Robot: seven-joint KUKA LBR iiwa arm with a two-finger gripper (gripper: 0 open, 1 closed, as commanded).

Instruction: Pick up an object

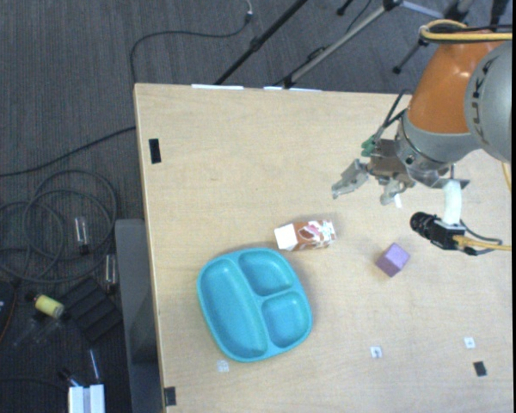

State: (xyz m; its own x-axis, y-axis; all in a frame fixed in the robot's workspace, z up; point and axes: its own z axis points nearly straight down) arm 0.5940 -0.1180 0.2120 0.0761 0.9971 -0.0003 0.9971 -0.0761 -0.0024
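Pale wood benchtop (241,162), three candidates on it: a small carton (305,235) lying on its side, white end and brown-red printed face; a purple cube (393,260) to its right; a blue three-compartment tray (254,304) below the carton, compartments bare. Carton sits just off the tray's upper rim, apart from it as far as I can see.

Gripper (368,181) hangs above and right of the carton, fingers spread, nothing between them. Well clear of everything.

Risks, my read:
- Carton is tipped over and skewed to the finger line. A straight drop could land one finger on top, or nudge it into the tray rim rather than closing round it.
- Carton looks light; a one-sided touch will probably spin or slide it.
- Cube is small, so a slightly off-centre close may squirt it out sideways.
- Tray is wide and shallow, a poor fit for this opening unless taken by the rim.

Hard to make out:
- Gripper height above the bench: the slanted view gives no clear cue.
- Carton print too blurred to read.
- Arm (464,93) cut off at the right edge.
- Black part (434,228) with cable under the wrist partly hides the bench there.
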